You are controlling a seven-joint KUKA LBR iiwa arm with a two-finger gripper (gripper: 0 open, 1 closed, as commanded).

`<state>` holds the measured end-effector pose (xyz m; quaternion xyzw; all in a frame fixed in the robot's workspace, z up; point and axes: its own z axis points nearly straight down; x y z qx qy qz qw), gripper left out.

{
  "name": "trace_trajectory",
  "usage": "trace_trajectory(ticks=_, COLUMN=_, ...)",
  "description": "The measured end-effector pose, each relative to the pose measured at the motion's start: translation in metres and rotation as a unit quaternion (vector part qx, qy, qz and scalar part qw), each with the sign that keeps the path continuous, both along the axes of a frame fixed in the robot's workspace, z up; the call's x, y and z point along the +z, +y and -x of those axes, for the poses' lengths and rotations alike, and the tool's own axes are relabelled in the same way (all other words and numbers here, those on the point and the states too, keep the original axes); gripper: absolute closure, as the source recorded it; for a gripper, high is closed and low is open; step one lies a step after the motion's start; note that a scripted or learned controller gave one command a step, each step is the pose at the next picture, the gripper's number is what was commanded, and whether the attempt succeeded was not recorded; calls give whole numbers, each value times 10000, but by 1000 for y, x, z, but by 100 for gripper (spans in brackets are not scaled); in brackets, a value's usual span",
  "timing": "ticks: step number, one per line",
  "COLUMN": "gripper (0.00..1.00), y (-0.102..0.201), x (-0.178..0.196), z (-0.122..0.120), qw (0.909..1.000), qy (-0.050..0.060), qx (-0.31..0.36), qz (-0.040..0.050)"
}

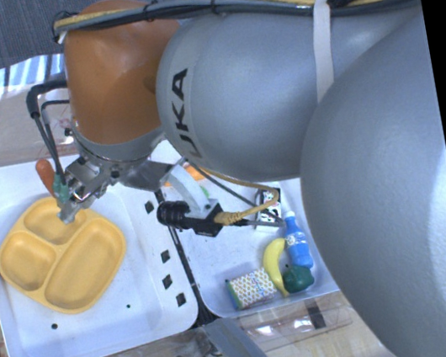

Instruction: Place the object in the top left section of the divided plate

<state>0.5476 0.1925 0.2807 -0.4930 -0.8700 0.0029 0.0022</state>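
Note:
The yellow divided plate [61, 253] lies in the left bin [31, 352]. My gripper [68, 207] hangs over the plate's upper section, under the orange wrist band. A small green piece [62, 193] sits right at its tip, low over that section. An orange-red object [45, 171] shows just beyond the plate's far rim, beside the gripper. Whether the green piece and the orange-red object are one thing, or are held, is hidden by the wrist.
The right bin [219, 251] holds a banana [273, 264], a blue bottle [296, 242], a dark green object [299, 279] and a patterned block [251, 288] near its front. The big grey arm covers the bin's far and right parts.

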Motion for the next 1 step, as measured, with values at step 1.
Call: trace_trajectory(ticks=1, gripper=100, y=17, x=-27, z=-7, qw=9980, qy=11, qx=627, qz=0)
